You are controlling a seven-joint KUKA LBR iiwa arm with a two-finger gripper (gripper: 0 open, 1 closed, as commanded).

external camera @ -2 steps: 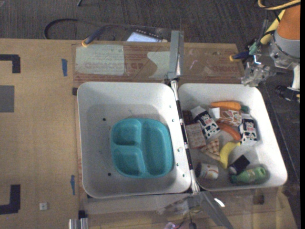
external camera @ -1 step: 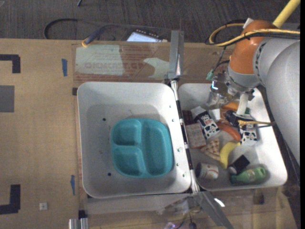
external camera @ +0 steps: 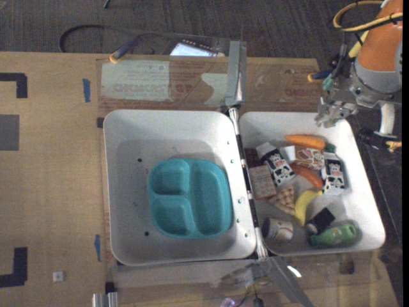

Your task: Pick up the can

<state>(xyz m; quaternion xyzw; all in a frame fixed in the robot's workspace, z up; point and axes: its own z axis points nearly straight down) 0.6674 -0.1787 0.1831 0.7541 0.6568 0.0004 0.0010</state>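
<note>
White right-hand bin [external camera: 374,217] holds the can [external camera: 279,229] near its front-left corner, just beside a banana [external camera: 304,204]. It seems to lie on its side, long axis roughly left-right, though blur leaves this uncertain. The gripper [external camera: 332,112] hovers over the far edge, well apart from the can; whether it is open or closed cannot be told. Step in hand: approach. Next: cross the bin, descend, and grasp across the short axis.
</note>
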